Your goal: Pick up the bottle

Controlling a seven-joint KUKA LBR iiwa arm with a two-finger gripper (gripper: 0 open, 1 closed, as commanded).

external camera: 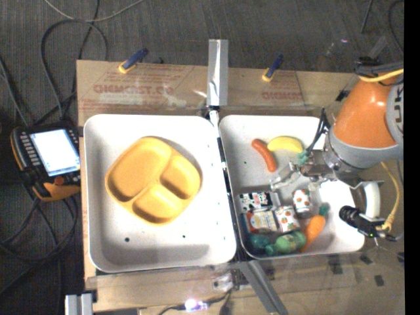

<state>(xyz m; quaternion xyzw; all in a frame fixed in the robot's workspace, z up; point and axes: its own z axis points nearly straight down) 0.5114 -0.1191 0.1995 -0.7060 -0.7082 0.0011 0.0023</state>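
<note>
1. Off the bench's left edge: a dark handheld pendant [49, 153] with a glowing screen, its cable cut off by the frame.
2. In the left bin [92, 176], mid-floor: a glossy yellow plastic tray [154, 179], rounded, with three shallow compartments.
3. In the right bin [230, 176], towards the far edge: a smooth orange-red sausage [265, 154] lying aslant, just beside a curved yellow banana [286, 144].
4. Along the near edge of that bin: small printed cartons [262, 210] packed together, with blurred green lumps [279, 243] below them that are too small to name, and a tapered orange carrot [314, 229].
5. Bottle: hard to single out, perhaps the small white, red-marked piece [302, 201] among the cartons, near the bin's near right corner.
6. Pincer [296, 174]: metallic, hanging over the mid-right of the bin, above the clutter. Cannot tell whether clenched or released, and no object is seen in it.
7. Grey arm with orange dome [367, 120] covering the bin's right edge.
</note>
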